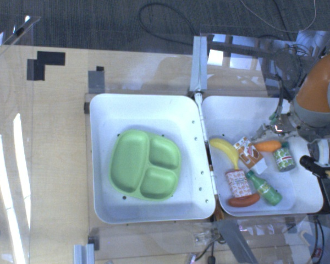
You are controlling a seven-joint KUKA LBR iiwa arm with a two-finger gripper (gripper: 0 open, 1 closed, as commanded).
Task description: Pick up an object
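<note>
One banana (225,150) lying diagonally, upper-left to lower-right, end effector (272,127) nearby, its state unclear.

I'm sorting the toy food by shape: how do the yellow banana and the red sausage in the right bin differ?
The curved yellow toy banana lies at the upper left of the pile, close to the divider between the bins; the red toy sausage lies at the pile's near edge. The banana runs diagonally and tapers to pointed tips, while the sausage lies nearly level with rounded ends. Both are elongated, gently curved, and rest flat on the right white bin.
</note>
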